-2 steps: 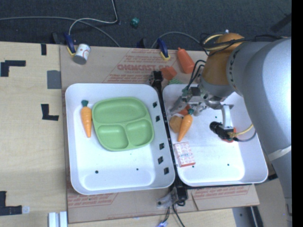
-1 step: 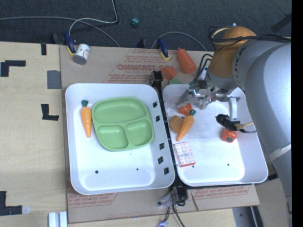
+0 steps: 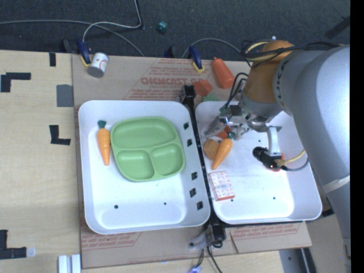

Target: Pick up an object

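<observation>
My gripper (image 3: 223,127) is down in the right bin (image 3: 284,201), at its upper left part, just above an orange toy carrot (image 3: 221,152) that lies tilted beside a small brown-orange piece (image 3: 211,147). A small red thing (image 3: 228,134) shows right at the fingertips. A white and red packet (image 3: 220,186) lies flat further toward the front. In the left bin (image 3: 142,215) a green divided plate (image 3: 148,148) sits with another carrot (image 3: 104,143) to its left.
An orange carrot-like toy (image 3: 223,73) and a second orange piece (image 3: 202,87) lie on the cardboard behind the bins. A small white can (image 3: 98,63) stands at the back left. The arm's grey body (image 3: 318,112) covers the right bin's right side.
</observation>
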{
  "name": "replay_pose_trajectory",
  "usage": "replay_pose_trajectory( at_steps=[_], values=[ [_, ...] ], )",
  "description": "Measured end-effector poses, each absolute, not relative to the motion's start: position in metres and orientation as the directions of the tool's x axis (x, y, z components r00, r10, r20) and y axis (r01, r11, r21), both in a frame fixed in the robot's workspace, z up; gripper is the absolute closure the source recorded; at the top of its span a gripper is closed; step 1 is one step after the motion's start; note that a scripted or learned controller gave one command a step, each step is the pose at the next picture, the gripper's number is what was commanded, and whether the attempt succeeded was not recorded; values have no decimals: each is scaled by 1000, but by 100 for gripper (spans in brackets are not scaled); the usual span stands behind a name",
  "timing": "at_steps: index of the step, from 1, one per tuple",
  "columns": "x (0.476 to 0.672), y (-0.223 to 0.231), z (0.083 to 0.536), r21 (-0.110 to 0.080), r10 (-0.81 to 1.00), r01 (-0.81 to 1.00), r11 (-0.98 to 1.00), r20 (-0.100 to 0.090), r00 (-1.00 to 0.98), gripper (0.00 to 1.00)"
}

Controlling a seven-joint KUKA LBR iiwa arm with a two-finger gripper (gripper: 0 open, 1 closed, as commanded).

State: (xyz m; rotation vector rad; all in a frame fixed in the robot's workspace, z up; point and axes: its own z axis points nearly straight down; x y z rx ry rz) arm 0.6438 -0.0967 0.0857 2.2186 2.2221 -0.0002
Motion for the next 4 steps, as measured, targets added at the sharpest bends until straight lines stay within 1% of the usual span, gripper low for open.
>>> replay_pose_trajectory(
  at_steps=[1, 2, 3, 4],
  values=[
    [644, -97, 95, 1, 1000, 1000, 3, -2, -3, 100],
    [644, -97, 95, 1, 1000, 1000, 2, -2, -2, 0],
    [643, -113, 86, 0, 1000, 1000, 2, 0, -2, 0],
    [669, -97, 85, 2, 1000, 1000, 2, 0, -2, 0]
  ],
)
